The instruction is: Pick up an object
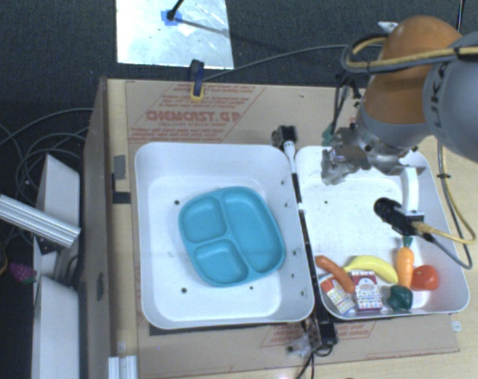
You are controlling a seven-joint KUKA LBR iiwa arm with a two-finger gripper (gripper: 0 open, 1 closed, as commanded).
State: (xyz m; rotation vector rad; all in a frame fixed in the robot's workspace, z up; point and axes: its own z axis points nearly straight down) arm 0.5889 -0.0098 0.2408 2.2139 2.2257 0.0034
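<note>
My gripper (332,172) hangs over the back left part of the right bin (448,247), with nothing seen in it. The objects lie in a cluster along that bin's front edge, well away from the gripper. They are an orange sausage (334,272), a yellow banana (373,267), an upright carrot (405,264), a red tomato (425,277), a green piece (399,297) and a small red-and-white carton (366,292).
The left bin (156,212) holds a blue divided plate (231,234). A black clip (285,137) sits at the back of the ridge between the bins. The bare floor of the right bin (349,219) lies between the gripper and the cluster.
</note>
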